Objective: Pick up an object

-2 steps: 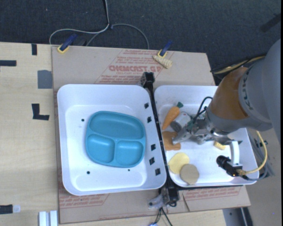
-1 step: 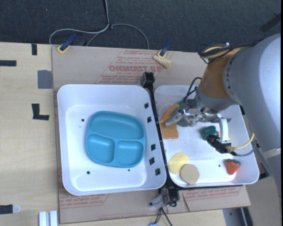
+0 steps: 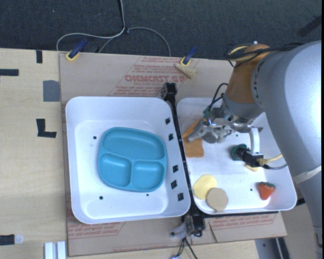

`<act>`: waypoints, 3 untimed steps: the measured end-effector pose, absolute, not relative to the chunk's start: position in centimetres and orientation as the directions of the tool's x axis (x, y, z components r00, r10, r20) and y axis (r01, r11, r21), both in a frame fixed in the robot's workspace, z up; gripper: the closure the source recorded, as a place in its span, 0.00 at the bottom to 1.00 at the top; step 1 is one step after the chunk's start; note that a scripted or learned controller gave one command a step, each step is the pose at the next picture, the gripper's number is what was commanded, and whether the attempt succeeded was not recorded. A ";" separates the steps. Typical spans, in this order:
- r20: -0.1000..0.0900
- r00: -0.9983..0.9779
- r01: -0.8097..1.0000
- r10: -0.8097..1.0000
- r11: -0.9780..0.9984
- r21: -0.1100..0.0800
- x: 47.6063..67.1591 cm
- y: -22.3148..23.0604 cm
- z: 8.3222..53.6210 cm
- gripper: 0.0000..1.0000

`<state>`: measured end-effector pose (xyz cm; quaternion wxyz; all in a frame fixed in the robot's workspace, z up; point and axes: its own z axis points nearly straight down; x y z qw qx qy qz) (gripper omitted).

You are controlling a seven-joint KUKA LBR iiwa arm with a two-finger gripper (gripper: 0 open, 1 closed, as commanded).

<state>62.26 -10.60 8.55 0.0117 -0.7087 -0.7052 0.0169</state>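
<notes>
The gripper (image 3: 215, 129) hangs over the upper left part of the right bin (image 3: 235, 179). From this angle I cannot tell how far open it is or whether it has hold of anything. Just to its left an orange wedge-shaped piece (image 3: 191, 129) lies tilted near the bin's left wall. Right below that piece a flat brown square slice (image 3: 194, 149) rests on the bin floor, touching it or nearly so. Toward the front, a pale yellow disc (image 3: 204, 185) and a tan disc (image 3: 217, 199) lie against each other, and a small red toy fruit (image 3: 265, 190) sits apart near the front right corner. The grey arm (image 3: 291, 107) covers the bin's right rear. The left bin (image 3: 80, 144) holds a blue divided plate (image 3: 132, 159), well apart from the gripper.
</notes>
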 end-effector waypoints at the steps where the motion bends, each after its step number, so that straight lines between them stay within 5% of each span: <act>1: -0.007 0.011 0.996 1.000 -0.011 -0.088 64.0 -10.9 8.3 0.00; 2: -0.009 0.012 0.998 1.000 -0.012 -0.067 64.0 -11.3 8.3 0.00; 3: -0.012 0.001 1.000 1.000 -0.001 -0.014 66.6 -10.6 8.6 0.00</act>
